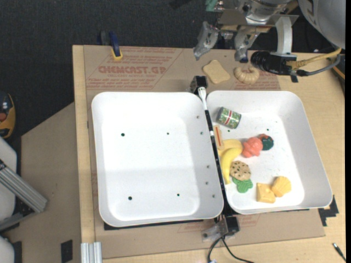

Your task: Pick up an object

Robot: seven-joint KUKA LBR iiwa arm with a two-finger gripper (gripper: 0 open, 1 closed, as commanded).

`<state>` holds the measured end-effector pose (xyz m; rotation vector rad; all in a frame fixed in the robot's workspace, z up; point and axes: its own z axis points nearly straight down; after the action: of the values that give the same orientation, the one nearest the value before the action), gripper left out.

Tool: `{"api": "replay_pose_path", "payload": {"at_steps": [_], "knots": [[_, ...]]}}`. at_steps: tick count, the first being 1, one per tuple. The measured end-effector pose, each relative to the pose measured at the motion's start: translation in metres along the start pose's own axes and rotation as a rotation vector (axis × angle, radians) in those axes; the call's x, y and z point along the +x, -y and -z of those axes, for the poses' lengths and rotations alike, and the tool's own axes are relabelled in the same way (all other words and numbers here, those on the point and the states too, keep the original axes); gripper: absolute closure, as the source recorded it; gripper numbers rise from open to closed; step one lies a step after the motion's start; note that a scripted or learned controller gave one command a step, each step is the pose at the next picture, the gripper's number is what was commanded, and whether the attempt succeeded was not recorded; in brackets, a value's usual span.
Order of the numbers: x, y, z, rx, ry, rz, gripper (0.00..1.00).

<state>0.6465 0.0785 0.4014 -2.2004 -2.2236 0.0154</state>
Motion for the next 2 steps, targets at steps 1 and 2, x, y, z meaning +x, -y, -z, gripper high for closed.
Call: {"api": "replay_pose_path", "payload": {"at_steps": [1, 2], "knots": [[-0.069, -0.017, 0.144, -0.036, 0.006, -0.016, 0.0], [0.012, -0.006, 0.022, -0.003, 0.001, -0.003, 0.0]]}}
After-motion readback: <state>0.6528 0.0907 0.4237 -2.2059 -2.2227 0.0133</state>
